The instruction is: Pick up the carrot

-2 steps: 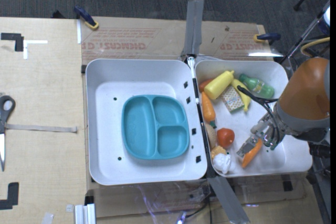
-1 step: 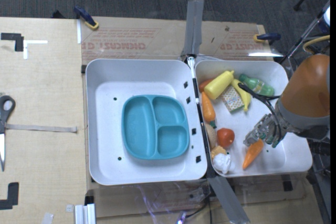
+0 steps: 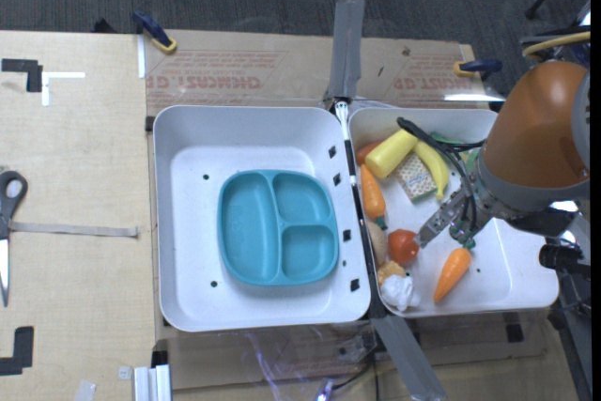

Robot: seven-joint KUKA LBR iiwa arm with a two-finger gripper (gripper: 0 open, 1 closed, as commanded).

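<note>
The carrot (image 3: 451, 272) is orange with a small green top. It lies tilted in the right bin (image 3: 507, 291), toward that bin's front, with its tip pointing down-left. My gripper (image 3: 441, 233) hangs just above and left of the carrot's green end, between it and a red tomato (image 3: 402, 245). The fingers (image 3: 428, 229) stand open, and nothing is held between them. One finger reaches toward the tomato and the other sits by the carrot's top. The arm's orange band (image 3: 540, 131) covers the bin's right part.
The right bin also holds a banana (image 3: 433, 166), a yellow block (image 3: 389, 153), a speckled sponge-like piece (image 3: 413, 176), a second orange vegetable (image 3: 373, 193) by the left wall and a white lump (image 3: 396, 291). The left bin (image 3: 178, 230) holds a teal divided plate (image 3: 279, 227).
</note>
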